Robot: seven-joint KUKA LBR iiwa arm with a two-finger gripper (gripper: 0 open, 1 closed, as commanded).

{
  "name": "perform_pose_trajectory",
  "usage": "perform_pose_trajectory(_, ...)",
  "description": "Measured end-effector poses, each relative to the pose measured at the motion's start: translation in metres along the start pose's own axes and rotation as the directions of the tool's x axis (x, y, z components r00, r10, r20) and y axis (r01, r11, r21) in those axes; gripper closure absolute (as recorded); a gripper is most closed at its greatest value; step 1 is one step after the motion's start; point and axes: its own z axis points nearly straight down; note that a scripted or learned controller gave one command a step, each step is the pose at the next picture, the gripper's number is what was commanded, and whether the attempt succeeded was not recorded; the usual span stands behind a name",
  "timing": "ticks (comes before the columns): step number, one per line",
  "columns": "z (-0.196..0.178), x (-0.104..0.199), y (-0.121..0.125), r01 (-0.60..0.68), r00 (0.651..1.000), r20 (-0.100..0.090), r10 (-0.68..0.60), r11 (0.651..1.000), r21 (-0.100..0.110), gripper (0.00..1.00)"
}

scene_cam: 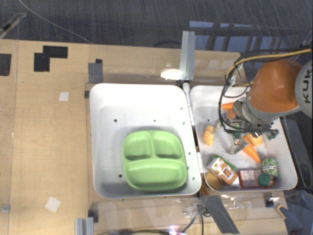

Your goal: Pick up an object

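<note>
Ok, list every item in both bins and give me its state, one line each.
green divided tray: upright, flat in the left bin.
yellow piece: loose in the right bin.
orange carrot: lying flat, below the gripper.
small carton: tipped over, on its side.
red packet: lying flat.
green can: lying against the red packet.

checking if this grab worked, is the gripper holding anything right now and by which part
Cannot be told. The gripper hangs low in the right bin, just over an orange carrot-shaped toy, but the wrist hides whether anything sits between its fingers.
</note>
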Motion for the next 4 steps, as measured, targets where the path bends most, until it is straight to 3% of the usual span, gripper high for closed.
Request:
perform_pose_trajectory(1,0.003,-0.029,-0.048,0.033,0.999,-0.002,-0.033,0.999,-0.001,0.00)
perform_pose_trajectory(2,0.000,0.016,-0.008,0.062,0.998,0.000,-0.062,0.998,0.000,0.00)
perform_pose_trajectory(3,-0.001,0.056,0.006,0.049,0.999,0.002,-0.049,0.999,0.002,0.00)
perform_pose_trajectory(4,0.002,-0.013,-0.051,0.147,0.989,-0.001,-0.147,0.989,-0.001,0.00)
